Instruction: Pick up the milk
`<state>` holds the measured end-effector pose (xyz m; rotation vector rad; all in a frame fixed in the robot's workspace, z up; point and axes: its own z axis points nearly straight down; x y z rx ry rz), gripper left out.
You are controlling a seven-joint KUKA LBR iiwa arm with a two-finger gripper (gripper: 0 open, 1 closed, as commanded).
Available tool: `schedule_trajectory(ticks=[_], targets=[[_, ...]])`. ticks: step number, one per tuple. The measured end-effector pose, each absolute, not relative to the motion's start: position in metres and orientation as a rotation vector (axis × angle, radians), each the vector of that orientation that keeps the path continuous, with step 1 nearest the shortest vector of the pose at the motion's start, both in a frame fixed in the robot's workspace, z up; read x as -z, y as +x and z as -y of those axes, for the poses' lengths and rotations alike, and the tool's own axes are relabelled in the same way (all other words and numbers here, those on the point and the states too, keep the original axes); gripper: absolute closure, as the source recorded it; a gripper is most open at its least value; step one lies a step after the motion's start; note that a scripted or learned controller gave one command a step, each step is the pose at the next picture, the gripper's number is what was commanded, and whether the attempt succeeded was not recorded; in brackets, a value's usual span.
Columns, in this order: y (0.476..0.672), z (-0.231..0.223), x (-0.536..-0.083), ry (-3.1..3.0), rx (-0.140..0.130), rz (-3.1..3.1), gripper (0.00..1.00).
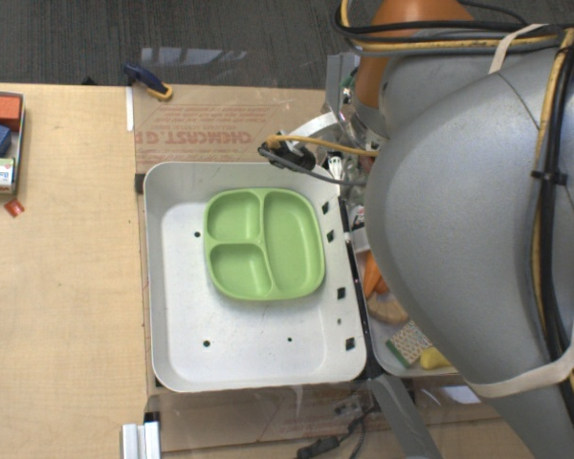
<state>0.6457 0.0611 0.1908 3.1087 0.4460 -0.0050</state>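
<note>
The big grey arm [469,208] with its orange band [411,12] covers nearly all of the right bin [387,352], hiding the gripper and any milk there. Along that bin's left edge I can make out an orange piece [371,275], a tan item [387,309] and a yellow item [430,357] beside a patterned packet [409,338].
The left white bin [172,285] holds a green three-compartment plate [264,244]. At the far left of the wooden bench sits a box of coloured blocks [0,142]. A cardboard sheet [230,127] lies behind the bins, with a blue and yellow clamp [148,81] at its corner.
</note>
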Motion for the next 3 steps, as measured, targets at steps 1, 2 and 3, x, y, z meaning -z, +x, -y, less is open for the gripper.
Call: schedule_trajectory(ticks=[1, 2, 3], targets=[[0.641, 0.01, -0.29, 3.124, 0.003, -0.311, 1.0], [0.633, -0.035, -0.217, 3.125, 0.007, -0.313, 1.0], [0.644, 0.031, -0.19, 3.102, 0.01, -0.493, 1.0]])
